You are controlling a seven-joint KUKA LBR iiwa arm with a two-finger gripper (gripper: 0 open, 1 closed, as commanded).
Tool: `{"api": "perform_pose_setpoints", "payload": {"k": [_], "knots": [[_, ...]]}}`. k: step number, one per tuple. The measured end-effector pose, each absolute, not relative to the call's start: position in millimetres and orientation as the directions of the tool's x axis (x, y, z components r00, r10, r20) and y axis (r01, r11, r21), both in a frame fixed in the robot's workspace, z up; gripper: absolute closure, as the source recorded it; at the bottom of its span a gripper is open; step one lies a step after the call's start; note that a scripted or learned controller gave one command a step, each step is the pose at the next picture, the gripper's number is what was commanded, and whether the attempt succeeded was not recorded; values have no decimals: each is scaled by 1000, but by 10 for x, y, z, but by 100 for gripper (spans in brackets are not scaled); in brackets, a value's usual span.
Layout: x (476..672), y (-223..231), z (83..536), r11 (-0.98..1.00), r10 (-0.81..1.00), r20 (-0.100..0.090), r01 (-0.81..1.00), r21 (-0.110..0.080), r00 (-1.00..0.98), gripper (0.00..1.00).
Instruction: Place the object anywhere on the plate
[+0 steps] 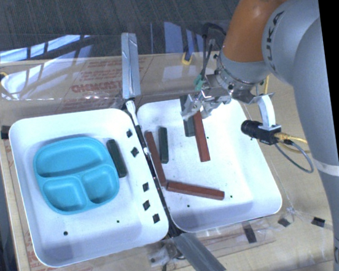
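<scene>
My arm (281,42) reaches over the right bin (254,170); the left bin (41,241) holds the blue sectioned plate (75,174) with a dark block (116,158) beside it. My jaws (198,110) pinch the top end of a brown stick (201,137), which hangs down over the right bin, well apart from the plate.

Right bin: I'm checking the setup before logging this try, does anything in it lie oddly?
One brown stick lies along the right bin's left wall rather than flat in the middle. Another brown stick hangs from the gripper, upright. A third brown stick and a dark bar lie flat.
</scene>
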State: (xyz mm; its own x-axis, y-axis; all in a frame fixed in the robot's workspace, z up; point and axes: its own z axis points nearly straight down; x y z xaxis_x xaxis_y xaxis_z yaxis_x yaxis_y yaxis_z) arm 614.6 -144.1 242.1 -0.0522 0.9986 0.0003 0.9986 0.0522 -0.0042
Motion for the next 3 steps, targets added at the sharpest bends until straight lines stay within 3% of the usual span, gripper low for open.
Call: {"api": "perform_pose_setpoints", "payload": {"k": [1,2,3], "knots": [[5964,-631,1899,168,986,1,986,-5,-168,100],[5586,31,1907,283,959,1,959,-4,-283,100],[5787,720,1908,394,919,0,919,-3,-394,100]]}}
